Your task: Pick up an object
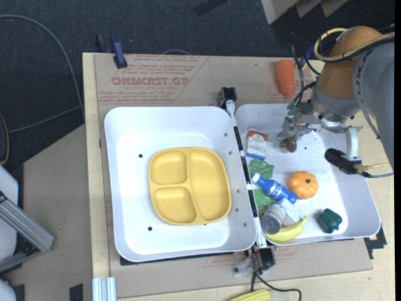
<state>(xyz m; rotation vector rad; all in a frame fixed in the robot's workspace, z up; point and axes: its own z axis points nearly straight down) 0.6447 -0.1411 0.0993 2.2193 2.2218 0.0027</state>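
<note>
Nearest in right bin [366, 196]: banana [287, 232], green pepper [329, 219], blue bottle [274, 189], orange pumpkin [303, 184]. Left bin [125, 168] holds yellow divided plate [188, 185]. Farther back, gripper [289, 138] low over right bin near small carton [255, 144]; finger state cannot be told.

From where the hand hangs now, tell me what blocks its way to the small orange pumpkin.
Nothing visible does. The hand hangs over the right bin's far end; bare white floor lies between it and the pumpkin. The blue bottle lies beside the pumpkin.
</note>
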